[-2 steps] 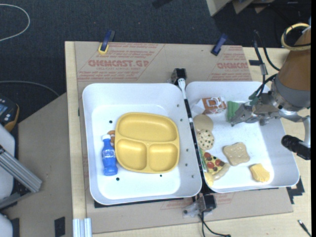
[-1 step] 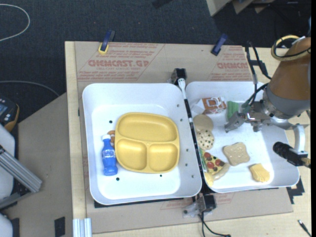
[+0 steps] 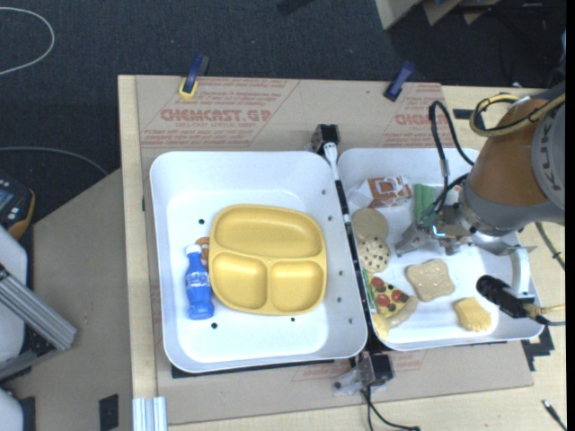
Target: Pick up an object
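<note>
The gripper (image 3: 433, 232) hangs low in the right bin (image 3: 530, 330), just beyond the toast slice (image 3: 430, 279); its grasp cannot be told; the yellow divided plate (image 3: 268, 257) fills the left bin (image 3: 171, 187).

Brown board (image 3: 225, 106) covers the bench, red "CHEMCAST" lettering along its 12 o'clock edge. Yellow-and-blue clamp (image 3: 190, 79) on that edge at 11 o'clock; blue clamp (image 3: 398, 81) at 1 o'clock. Two white bins on the board: left bin (image 3: 166, 241), right bin (image 3: 449, 335), rims touching. Black clip (image 3: 325, 137) at their seam, 12 o'clock side; another black clip (image 3: 373, 369) at 6 o'clock. Dark carpet (image 3: 135, 25) beyond. White cable loop (image 3: 40, 16) at 10 o'clock. Aluminium rail (image 3: 36, 317) at 8 o'clock.
</note>
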Action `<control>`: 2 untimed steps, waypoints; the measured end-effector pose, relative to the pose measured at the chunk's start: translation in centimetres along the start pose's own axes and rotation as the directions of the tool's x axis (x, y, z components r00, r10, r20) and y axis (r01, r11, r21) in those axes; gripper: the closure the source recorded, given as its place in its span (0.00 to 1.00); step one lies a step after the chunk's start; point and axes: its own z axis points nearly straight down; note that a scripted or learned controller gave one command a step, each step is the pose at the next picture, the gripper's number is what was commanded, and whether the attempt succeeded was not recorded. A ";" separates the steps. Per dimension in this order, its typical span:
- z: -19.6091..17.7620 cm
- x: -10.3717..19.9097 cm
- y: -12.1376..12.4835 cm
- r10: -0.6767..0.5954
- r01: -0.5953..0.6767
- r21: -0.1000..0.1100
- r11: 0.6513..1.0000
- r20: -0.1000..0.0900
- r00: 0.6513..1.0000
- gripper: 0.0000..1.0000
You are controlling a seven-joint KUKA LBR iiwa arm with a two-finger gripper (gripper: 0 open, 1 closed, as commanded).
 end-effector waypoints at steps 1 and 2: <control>1.7 0.1 0.0 0.000 0.000 0.000 1.000 0.000 1.000 0.00; 0.6 0.0 0.0 0.002 -0.002 -0.004 1.000 0.001 1.000 1.00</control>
